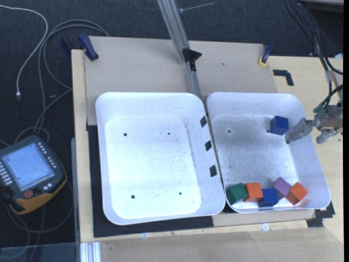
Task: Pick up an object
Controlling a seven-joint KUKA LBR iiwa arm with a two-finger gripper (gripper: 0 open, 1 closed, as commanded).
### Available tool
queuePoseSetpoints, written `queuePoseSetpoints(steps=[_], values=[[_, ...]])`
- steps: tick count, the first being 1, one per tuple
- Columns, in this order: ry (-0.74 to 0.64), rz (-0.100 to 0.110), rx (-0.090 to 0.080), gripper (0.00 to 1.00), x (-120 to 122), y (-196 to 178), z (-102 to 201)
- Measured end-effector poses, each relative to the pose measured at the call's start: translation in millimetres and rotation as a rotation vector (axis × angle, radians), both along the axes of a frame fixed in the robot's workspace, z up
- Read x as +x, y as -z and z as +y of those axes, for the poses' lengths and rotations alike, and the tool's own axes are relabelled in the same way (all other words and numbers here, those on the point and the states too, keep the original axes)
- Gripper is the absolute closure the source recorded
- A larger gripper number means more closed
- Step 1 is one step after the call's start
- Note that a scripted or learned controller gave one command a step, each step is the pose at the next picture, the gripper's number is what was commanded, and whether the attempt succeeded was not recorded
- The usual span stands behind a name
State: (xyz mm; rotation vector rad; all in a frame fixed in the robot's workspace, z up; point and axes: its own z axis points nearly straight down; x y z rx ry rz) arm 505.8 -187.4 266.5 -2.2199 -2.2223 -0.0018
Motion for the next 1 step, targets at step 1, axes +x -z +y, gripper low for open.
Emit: queuePoseSetpoints(steps=[1], values=[[0.002, -0.004, -0.004, 0.0, 0.6, -13.1, -30.4]])
